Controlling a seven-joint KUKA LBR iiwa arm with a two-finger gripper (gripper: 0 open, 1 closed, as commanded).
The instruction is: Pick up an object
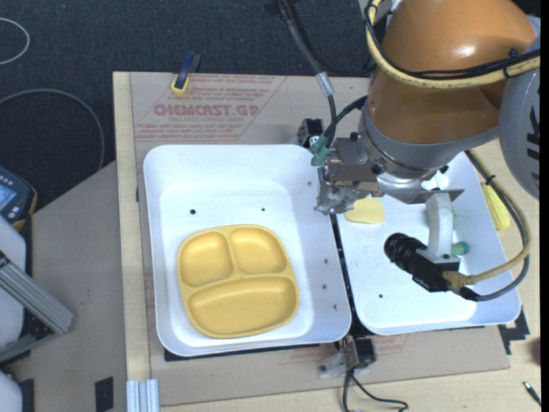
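**Pick not yet made: the gripper (328,202) hung low at the shared wall (336,256) between the bins, with nothing seen in its hold.**

The gripper stood at the left edge of the right bin (412,312), in its far half; whether it was spread or pressed together could not be told. A pale yellow piece (371,211) lay just beside it on the bin floor, partly hidden under the arm, and looked the likeliest target. Closing on it and lifting were judged left to do. A white piece (441,221) and a yellow stick (496,204) lay toward that bin's right edge. In the left bin (163,256) a yellow divided plate (238,279) sat near the front, with bare floor along the far edge. Room was tight, since the shared wall stood right at the gripper and a sideways shift risked a knock.
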